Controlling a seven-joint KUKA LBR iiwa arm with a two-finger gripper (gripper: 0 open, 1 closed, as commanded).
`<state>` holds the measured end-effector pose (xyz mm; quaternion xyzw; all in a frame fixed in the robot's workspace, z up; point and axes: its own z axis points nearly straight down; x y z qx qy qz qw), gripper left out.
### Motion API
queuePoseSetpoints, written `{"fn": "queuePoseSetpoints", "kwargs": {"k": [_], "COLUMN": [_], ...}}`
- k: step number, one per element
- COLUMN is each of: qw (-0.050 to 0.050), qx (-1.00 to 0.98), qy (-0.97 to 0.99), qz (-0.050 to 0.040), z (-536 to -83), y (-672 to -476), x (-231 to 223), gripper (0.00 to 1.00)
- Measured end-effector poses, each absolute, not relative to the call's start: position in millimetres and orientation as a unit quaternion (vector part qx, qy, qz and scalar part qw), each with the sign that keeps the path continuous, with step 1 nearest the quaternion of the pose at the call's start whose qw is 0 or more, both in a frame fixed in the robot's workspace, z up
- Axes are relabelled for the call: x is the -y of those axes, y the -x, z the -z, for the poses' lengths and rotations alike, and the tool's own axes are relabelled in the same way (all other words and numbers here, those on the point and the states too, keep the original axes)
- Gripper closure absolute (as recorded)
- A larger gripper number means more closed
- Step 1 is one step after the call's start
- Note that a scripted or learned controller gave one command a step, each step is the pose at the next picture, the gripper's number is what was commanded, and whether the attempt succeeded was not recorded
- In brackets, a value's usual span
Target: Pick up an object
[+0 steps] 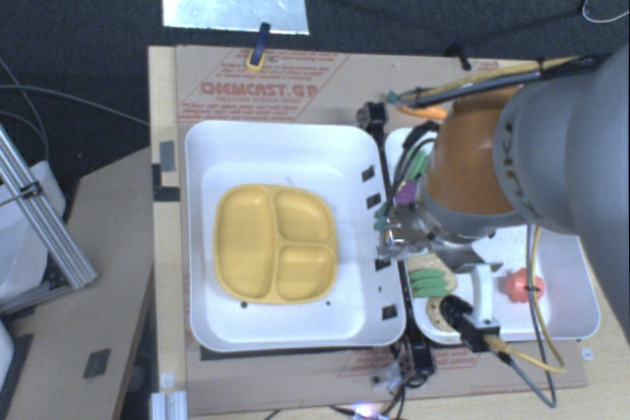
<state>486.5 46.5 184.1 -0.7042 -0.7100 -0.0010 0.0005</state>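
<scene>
The green toy (429,282) is lying in the right bin (583,312), close to the wall that bin is sharing with the left bin (209,162) and toward the counter's (325,74) front edge. The arm (551,152) is leaning in over that same side and is hiding much of the bin floor. The hand (409,236) is hanging just above and beside the toy, and whether it is released or clenched I cannot tell, since the arm is covering it. An orange piece (525,286) is sitting farther right in the same bin, apart from the toy. A yellow plate (276,243) is resting flat in the middle of the left bin, well apart from the hand. The step in hand is looking like the approach to a grasp. To do it well, the hand is needing to centre over the toy rather than over the bin wall, since the toy is sitting so near that wall that a descent could strike the rim. Closing across the toy's narrow width is likely giving the surest hold, and a slow lift straight up is lowering the risk of it slipping out.
</scene>
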Motion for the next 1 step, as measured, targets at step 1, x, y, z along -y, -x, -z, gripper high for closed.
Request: {"fn": "queuePoseSetpoints", "kwargs": {"k": [1], "qw": [-0.002], "qx": [0.711], "qy": [0.703], "qz": [0.0038], "z": [-184.8], "y": [-569.8], "x": [-112.5], "gripper": [1.00]}}
